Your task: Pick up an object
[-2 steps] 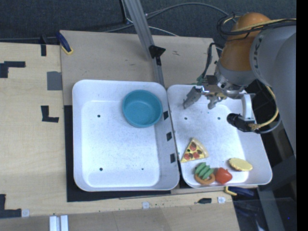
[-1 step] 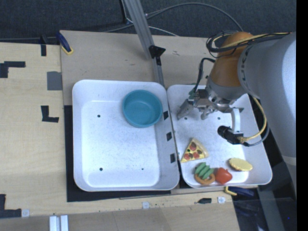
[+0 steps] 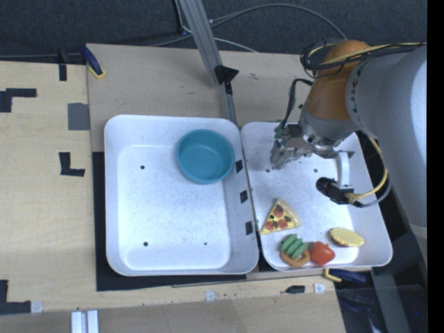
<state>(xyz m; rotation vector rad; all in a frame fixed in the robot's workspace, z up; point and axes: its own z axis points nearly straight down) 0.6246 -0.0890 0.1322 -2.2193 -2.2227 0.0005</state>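
My gripper (image 3: 278, 159) hangs over the upper left part of the right bin (image 3: 368, 255), fingers pointing down at bare bin floor. Nothing shows between the fingers. A pizza slice toy (image 3: 279, 218) lies below the gripper, near the bin's left wall. Further toward the front edge sit a green and orange toy (image 3: 294, 250), a red tomato-like toy (image 3: 321, 254) and a yellow bun-shaped toy (image 3: 345, 238). A blue bowl (image 3: 205, 156) stands in the upper right of the left bin (image 3: 139, 255).
A grey metal pole (image 3: 208, 47) slants down from the top to the gap between the bins. A black cable connector (image 3: 331, 189) hangs by the arm over the right bin. The bench (image 3: 41, 186) stretches to the left.
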